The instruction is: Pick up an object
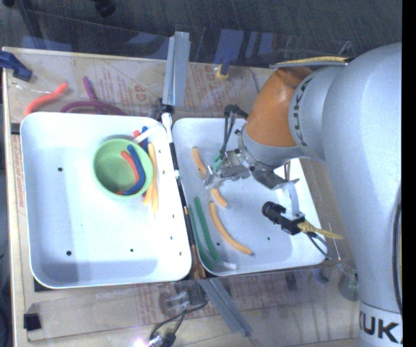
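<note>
- Orange stick [231,240], the long curved one, lies nearest you, toward the front of the right bin [266,270]. It is just beside two green sticks [204,230]. Approach it from its bare right side so you don't catch the green ones.
- Next back, a short orange piece [219,197] sits just in front of the gripper [217,177], over the bin's middle. You cannot tell how wide the gripper stands or whether it has hold of anything, so check before you lift.
- Farthest, another orange stick [198,161] lies near the bin's left wall. Close across its width, clear of that wall.
</note>
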Controlling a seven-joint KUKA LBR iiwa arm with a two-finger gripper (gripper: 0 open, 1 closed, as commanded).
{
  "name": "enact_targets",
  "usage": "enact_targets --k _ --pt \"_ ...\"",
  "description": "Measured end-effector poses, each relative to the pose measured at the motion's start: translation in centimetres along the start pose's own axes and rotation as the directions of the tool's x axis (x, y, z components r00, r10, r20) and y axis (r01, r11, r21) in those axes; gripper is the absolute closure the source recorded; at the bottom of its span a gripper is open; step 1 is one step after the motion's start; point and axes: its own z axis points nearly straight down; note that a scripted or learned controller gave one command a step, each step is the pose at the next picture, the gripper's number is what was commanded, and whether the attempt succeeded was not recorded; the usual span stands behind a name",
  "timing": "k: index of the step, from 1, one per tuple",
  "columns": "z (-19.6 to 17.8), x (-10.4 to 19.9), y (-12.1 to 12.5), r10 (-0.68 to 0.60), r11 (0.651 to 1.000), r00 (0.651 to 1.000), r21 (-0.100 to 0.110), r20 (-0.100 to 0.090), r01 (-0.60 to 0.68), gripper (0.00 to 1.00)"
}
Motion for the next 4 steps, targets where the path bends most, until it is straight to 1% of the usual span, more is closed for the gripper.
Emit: enact_targets --k 1,2,3,4 --pt "-7.2 4.8 8.3 0.145 0.989 0.989 -0.004 -0.006 -0.145 1.00" --pt "-7.2 4.8 8.3 0.145 0.989 0.989 -0.004 -0.007 -0.145 0.00" --pt "-2.6 2.6 6.9 0.164 0.986 0.987 -0.013 -0.004 -0.164 0.00" --pt "3.0 0.2 2.4 0.122 0.993 0.993 -0.002 -0.007 -0.122 0.00"
